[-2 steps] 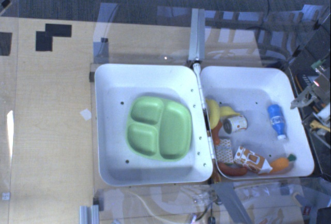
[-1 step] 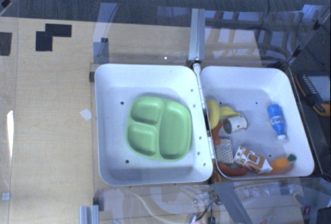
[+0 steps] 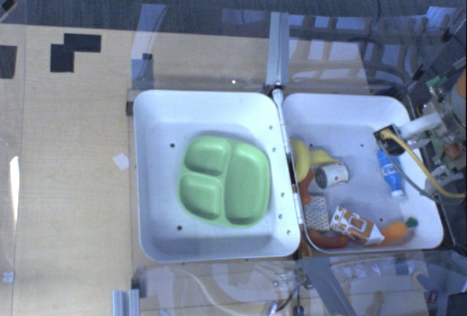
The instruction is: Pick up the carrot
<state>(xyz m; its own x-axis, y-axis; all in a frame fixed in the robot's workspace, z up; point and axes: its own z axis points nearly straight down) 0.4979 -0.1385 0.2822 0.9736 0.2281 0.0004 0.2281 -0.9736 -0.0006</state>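
The carrot (image 3: 396, 232) is orange with a small green tip and lies in the front right corner of the right bin (image 3: 343, 114). Its left end touches a small orange and white carton (image 3: 355, 226). My gripper (image 3: 442, 138) hangs over the right rim of that bin, well behind the carrot and apart from it. Nothing shows between its fingers.
In the right bin there are also a blue tube (image 3: 390, 173), a silver can (image 3: 332, 174), a yellow banana (image 3: 306, 158), a red sausage-like piece (image 3: 326, 239) and a checkered packet (image 3: 315, 216). A green divided plate (image 3: 225, 179) lies in the left bin (image 3: 157, 161).
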